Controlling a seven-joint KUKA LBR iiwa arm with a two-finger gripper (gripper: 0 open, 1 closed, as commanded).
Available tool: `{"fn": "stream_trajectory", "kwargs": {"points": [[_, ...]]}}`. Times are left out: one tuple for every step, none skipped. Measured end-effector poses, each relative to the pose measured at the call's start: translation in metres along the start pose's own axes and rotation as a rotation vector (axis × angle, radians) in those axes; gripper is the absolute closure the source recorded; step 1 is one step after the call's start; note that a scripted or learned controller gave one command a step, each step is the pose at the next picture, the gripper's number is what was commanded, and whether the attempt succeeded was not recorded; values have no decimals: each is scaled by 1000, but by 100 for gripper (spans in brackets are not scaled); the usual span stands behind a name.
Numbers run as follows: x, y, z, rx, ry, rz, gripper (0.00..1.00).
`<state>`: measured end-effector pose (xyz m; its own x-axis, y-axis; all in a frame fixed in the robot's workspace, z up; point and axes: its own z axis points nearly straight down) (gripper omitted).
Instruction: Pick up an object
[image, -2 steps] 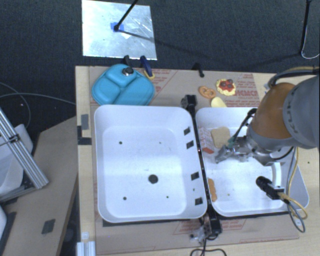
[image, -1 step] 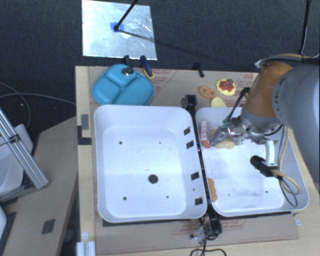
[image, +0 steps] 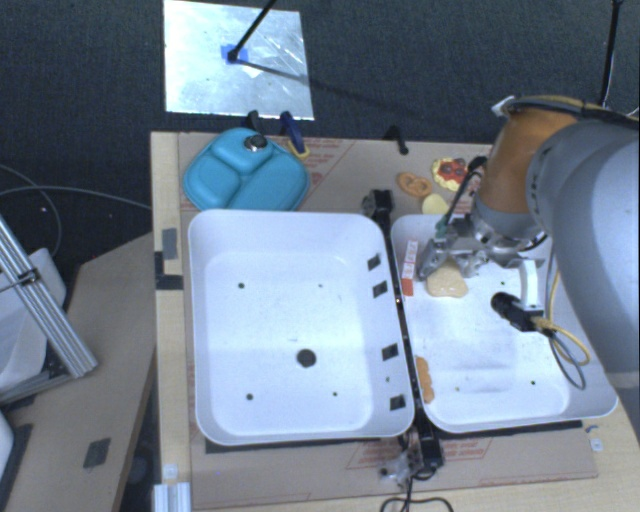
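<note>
Jaws are positioned low in the right bin, at its far-left corner, directly over a pale yellowish object; the opening state cannot be told from the camera view. No lift is seen: the object is judged to be resting on the bin floor, so grasp and raise are left.
</note>
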<state>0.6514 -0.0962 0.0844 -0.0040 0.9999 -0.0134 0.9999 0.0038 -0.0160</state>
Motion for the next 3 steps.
{"fn": "stream_trajectory", "kwargs": {"points": [[68, 19, -110, -31, 12, -4, 0], [26, -124, -98, -8, 13, 10, 0], [7, -90, 4, -23, 11, 4, 0]]}}
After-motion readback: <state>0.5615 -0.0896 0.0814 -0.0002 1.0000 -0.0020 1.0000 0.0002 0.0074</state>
